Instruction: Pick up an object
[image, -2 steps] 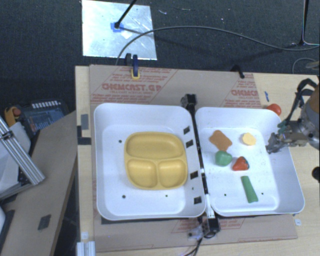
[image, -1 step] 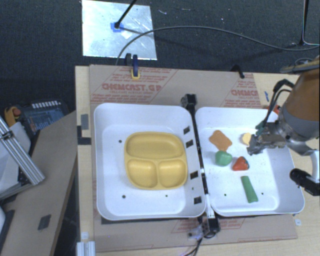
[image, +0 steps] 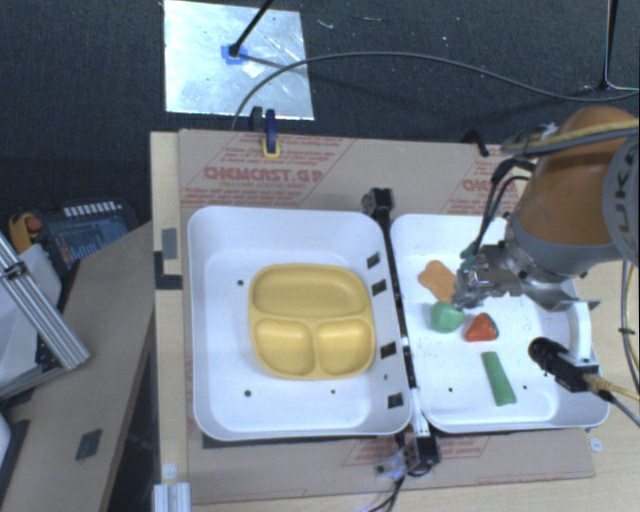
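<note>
1. Setting: robotics lab or test cell, not a home.
2. Table (image: 330, 160): topped with a protective sheet printed "CHEMCAST GP", clamped at the far edge by a small clamp (image: 269, 132).
3. Fixtures: two white bins (image: 215, 300) set side by side with black brackets along their shared edge.
4. Wiring: loose black cables (image: 420, 62) trailing over dark carpet.
5. Equipment: grey-and-orange industrial arm (image: 585, 190); aluminium extrusion (image: 40, 310) and a handheld control pendant (image: 75, 235) at left.
</note>
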